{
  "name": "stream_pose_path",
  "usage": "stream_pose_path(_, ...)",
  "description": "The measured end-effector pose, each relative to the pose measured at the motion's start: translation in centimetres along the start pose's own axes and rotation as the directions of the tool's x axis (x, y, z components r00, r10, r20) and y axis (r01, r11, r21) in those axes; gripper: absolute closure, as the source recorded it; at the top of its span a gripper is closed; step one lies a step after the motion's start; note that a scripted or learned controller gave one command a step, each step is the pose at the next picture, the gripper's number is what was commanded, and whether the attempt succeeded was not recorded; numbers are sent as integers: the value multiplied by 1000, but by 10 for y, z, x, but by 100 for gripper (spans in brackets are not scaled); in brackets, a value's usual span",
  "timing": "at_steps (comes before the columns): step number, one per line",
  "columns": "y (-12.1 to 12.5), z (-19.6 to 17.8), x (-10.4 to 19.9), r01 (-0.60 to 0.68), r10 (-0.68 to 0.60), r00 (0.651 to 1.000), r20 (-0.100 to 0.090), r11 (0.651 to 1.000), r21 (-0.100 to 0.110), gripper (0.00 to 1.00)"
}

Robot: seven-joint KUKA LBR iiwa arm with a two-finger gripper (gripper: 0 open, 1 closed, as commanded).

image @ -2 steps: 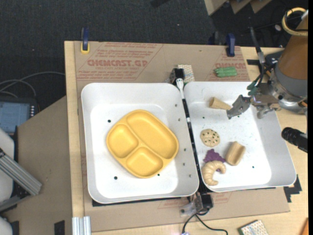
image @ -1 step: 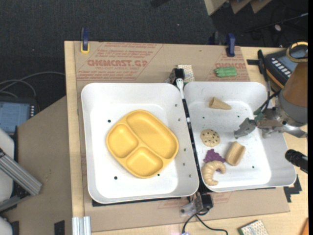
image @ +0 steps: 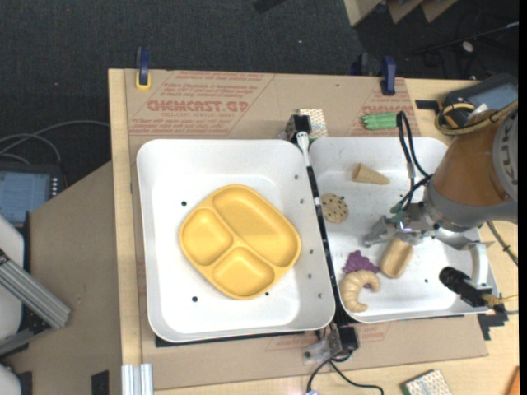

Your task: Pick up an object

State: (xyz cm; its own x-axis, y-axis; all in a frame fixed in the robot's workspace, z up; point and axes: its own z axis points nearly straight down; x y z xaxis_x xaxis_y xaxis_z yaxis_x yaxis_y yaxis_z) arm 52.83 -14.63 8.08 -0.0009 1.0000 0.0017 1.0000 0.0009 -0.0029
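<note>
In the right bin (image: 428, 156) lie a tan bread roll (image: 395, 259), a croissant (image: 360, 289), a small purple piece (image: 359, 262), a round cookie (image: 334, 207) and a pale orange wedge (image: 370, 174). My gripper (image: 396, 230) hangs low over the middle of this bin, right at the upper end of the bread roll. The arm's orange band and grey wrist cover the bin's right side. I see nothing lifted off the bin floor.
The left bin (image: 156, 220) holds a yellow divided plate (image: 238, 240). A green object (image: 380, 121) lies on the bench behind the right bin. Blue clamps (image: 144, 66) grip the board's far edge.
</note>
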Motion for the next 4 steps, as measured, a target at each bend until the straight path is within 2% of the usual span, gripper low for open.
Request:
stream_pose_path(1, 62, -4, 32, 4, -4, 1000, 1, 1000, -8, 0)
stream_pose_path(2, 141, -5, 17, 2, -2, 1000, 4, 1000, -10, 0)
stream_pose_path(3, 90, -4, 13, -3, 3, 1000, 0, 1000, 3, 0)
stream_pose_path(4, 92, -15, 13, -1, 1, 1000, 2, 1000, -4, 100)
